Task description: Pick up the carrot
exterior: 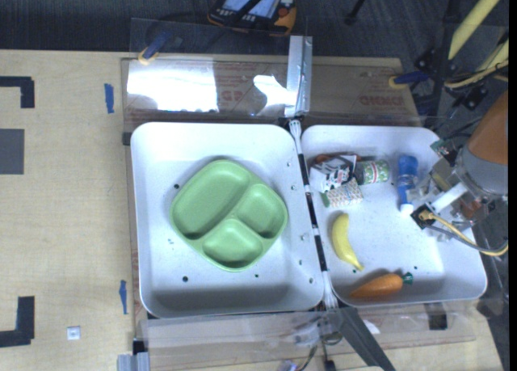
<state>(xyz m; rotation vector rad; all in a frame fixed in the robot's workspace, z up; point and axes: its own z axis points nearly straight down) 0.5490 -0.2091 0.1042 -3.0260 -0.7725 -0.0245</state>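
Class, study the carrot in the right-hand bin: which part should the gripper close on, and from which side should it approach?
Probably the thick middle of the carrot, coming from above. It lies flat, lengthwise along the right bin's near wall, so side access looks tight. Closing across its narrow width should also keep the fingers off the banana.

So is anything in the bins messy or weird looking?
Nothing is spilled or broken. The orange carrot lies on its side against the near wall of the right white bin, beside the yellow banana. The green divided plate sits turned cornerwise in the left white bin.
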